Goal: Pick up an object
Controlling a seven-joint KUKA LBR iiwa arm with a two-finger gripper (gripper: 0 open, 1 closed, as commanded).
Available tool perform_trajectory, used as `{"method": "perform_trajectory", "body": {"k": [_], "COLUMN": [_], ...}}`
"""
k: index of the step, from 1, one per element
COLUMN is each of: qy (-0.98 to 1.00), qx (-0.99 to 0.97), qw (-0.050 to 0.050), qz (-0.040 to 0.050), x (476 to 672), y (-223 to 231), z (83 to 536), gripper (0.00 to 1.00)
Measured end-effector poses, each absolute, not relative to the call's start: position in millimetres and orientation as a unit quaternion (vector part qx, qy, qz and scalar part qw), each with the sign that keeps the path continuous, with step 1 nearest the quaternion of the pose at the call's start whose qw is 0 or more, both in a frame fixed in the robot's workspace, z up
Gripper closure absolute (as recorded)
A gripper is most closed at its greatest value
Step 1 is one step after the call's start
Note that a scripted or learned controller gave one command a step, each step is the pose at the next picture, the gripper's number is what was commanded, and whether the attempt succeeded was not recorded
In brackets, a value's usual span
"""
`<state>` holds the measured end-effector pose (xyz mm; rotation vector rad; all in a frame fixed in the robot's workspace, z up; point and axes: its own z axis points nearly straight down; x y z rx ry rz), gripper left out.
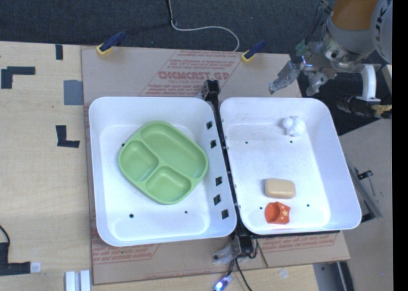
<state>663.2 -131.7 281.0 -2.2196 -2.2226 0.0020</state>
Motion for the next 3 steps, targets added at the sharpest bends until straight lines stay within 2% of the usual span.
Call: {"method": "perform_trajectory", "body": {"k": [1,2,3], "qy": [-0.708,-0.711,-0.71], "qx": [-0.706,-0.704,-0.704], "qw": [0.0,-0.002,0.005], "qz": [0.0007,-0.0036,0.0032], "x": [663.5,669.8,633.8], "y": [-130.9,-51.0,26.4], "z": [291.0,369.9,286.1], "gripper": [1.0,1.0,1.0]}}
